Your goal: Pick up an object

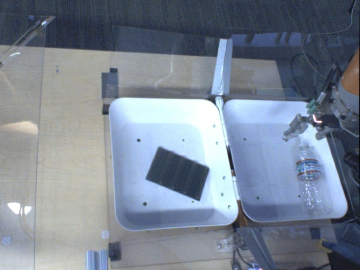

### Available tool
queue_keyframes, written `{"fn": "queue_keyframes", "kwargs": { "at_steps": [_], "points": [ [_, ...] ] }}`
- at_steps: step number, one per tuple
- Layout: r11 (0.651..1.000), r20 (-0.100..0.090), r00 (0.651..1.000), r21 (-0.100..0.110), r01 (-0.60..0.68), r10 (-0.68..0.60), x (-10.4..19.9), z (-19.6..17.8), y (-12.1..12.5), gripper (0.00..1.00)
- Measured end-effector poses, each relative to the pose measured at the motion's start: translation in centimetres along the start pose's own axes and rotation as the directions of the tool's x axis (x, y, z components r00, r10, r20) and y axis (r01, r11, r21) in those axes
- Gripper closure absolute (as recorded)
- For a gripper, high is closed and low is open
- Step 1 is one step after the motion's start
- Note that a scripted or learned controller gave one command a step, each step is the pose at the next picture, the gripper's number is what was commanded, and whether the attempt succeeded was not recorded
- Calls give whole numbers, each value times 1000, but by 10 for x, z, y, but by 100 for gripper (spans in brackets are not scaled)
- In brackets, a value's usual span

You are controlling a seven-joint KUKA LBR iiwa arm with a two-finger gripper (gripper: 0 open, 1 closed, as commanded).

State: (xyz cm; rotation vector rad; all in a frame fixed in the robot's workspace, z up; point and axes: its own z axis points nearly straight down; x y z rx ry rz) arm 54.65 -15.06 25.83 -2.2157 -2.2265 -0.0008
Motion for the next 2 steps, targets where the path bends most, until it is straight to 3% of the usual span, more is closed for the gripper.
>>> {"fn": "queue_keyframes", "kwargs": {
  "at_steps": [1, 2],
  "points": [
    [1000, 1, 1000, -3, 7, -7, -50, 59, -10, 0],
    [984, 1, 984, -10, -176, 176, -54, 162, -11, 0]
  ]
}}
